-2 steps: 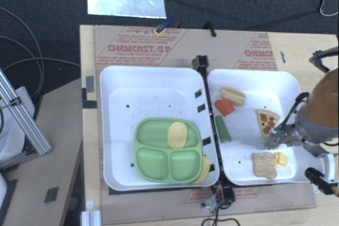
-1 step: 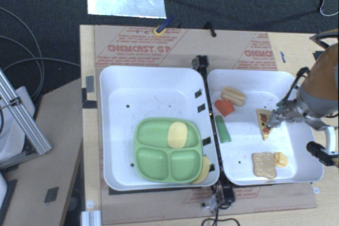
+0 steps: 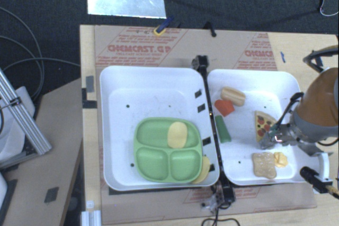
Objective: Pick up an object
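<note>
camera view | gripper over right bin, whether it holds anything: cannot tell | pizza slice touching gripper's left side, long axis running up-down | cracker just below gripper | judged nearest pick: pizza slice

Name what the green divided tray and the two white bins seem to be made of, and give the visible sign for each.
Green divided tray: probably moulded plastic, with one even colour, rounded compartment walls and a soft sheen. Left white bin and right white bin: likely thin formed plastic, smooth and slightly glossy, with rounded corners and shallow walls. The material cannot be confirmed by sight.
</note>
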You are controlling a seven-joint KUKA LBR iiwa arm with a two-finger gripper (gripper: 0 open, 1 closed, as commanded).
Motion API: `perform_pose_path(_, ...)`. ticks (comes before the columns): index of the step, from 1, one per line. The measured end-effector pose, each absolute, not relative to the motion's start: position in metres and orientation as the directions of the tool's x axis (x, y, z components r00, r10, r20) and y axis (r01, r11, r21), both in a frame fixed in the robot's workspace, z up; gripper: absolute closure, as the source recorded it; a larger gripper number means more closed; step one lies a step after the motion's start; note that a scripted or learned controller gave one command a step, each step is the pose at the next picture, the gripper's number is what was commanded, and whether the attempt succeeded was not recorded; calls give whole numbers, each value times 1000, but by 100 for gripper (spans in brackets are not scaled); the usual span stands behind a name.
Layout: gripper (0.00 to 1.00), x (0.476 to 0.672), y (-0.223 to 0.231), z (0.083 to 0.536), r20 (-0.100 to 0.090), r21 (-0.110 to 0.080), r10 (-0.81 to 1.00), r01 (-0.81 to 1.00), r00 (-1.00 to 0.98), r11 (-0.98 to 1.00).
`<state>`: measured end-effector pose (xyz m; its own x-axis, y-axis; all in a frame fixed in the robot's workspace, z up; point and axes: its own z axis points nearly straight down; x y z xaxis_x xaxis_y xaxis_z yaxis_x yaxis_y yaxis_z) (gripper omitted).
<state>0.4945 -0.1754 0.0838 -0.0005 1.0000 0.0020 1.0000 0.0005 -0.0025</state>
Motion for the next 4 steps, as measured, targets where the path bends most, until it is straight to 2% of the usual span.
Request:
perform_pose_path(1, 100, 571, -133, 149, -2, 12, 1000, 1000, -11, 11)
perform_pose_path(2, 100, 510, -99, 92, 4, -8, 1000, 1000, -2, 2)
perform_pose_path(3, 100, 515, -101, 106, 0, 3, 1000, 1000, -3, 3)
perform_pose_path(4, 100, 510, -34, 189, 1, 7, 1000, 1000, -10, 10)
